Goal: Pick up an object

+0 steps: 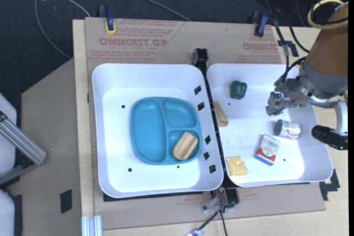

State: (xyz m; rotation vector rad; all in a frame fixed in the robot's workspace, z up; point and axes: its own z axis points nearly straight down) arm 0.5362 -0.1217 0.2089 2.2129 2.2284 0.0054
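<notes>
The right bin (313, 166) holds several small objects. A dark green lump (238, 89) lies toward its back. A tan stick-shaped piece (221, 114) rests along the left wall. A yellow block (236, 166) sits at the front. A white carton with red and blue print (267, 150) lies to the right of the yellow block, and a small white can (289, 129) lies on its side just behind the carton. My gripper (276, 104) hangs over the right part of this bin, just behind and left of the can, with nothing visibly held.
The left bin (110, 119) holds a blue divided plate (145, 124) with a tan bread-like piece (185, 145) in its front right compartment. A black clip rail (206, 113) runs between the bins. Cables trail at the back and right.
</notes>
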